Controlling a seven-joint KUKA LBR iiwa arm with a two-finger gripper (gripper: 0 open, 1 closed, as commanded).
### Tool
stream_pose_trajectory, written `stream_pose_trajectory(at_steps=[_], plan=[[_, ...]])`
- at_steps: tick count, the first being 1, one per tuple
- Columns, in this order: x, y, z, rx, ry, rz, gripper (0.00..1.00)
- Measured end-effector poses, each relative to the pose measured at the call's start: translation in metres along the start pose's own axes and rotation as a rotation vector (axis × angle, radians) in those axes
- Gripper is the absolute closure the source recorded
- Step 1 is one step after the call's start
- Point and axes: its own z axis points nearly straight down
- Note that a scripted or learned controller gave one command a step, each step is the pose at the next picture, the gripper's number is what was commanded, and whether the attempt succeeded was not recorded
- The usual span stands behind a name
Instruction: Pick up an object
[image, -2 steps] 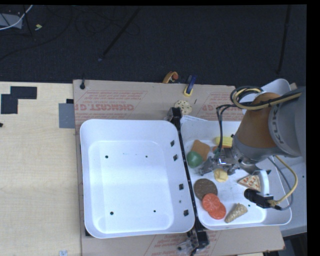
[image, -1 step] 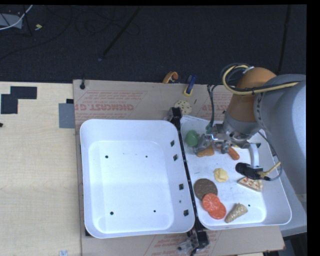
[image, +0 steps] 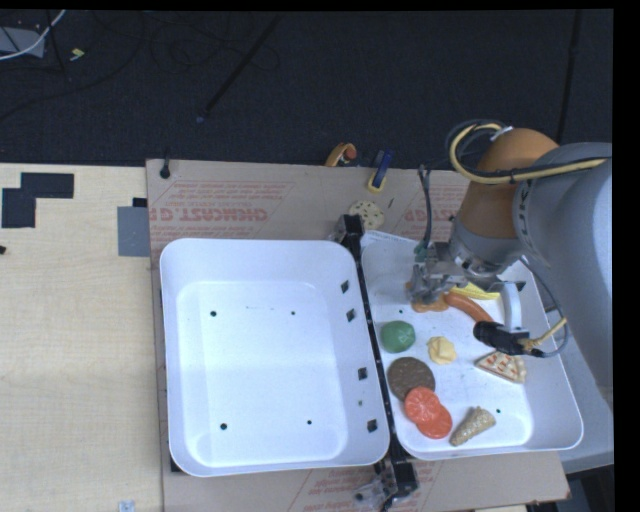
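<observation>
Cone-shaped toy (image: 472, 425) lies nearest; gripper (image: 432, 287) hangs over the right bin's (image: 560, 425) far end.
Orange carrot-like piece (image: 465, 302) sits just beside it: light, stiff, probably slick — grasp mid-length. Pincer's state, I cannot tell.

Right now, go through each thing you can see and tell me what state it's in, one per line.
claw: down in the right bin, at the orange carrot-like piece
orange carrot-like piece: lying flat beside the claw
green ball: resting loose
brown disc: lying flat
red-orange slice: flat, overlapping the brown disc
pizza slice: lying flat
cone: on its side
</observation>
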Motion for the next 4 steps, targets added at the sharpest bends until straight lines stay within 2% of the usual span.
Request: stream_pose_trajectory(at_steps=[1,2,3,4], plan=[[-0.064,0.001,-0.095,-0.011,-0.006,0.003,1.00],[-0.026,0.002,-0.234,-0.019,-0.003,-0.004,1.00],[0.006,-0.001,-0.449,-0.020,-0.003,-0.003,1.00],[-0.048,-0.002,-0.437,0.000,-0.002,0.004,1.00]])
